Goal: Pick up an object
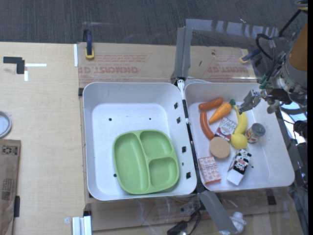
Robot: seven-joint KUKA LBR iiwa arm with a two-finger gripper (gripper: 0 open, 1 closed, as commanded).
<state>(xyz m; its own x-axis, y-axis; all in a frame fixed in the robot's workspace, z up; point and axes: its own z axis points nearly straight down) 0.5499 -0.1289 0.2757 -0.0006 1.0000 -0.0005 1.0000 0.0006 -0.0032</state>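
Hovering over the right bin [283, 146], end effector [250, 102] sits near the banana [239, 124]; grip state unreadable. Risk: packed neighbours, carrot [220, 112] and can [255, 132], may deflect a descent.

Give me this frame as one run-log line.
gripper: above right bin, near banana | holding: nothing visible | green tray: left bin

Pale green divided plate [145, 161] in a white bin [98, 131], orange carrot [220, 112], red-orange sausage [207, 125], yellow banana [240, 122], yellow lemon [238, 140], black-and-white cow-patterned carton [238, 166], red-and-white box [209, 170], light wood table [39, 131]
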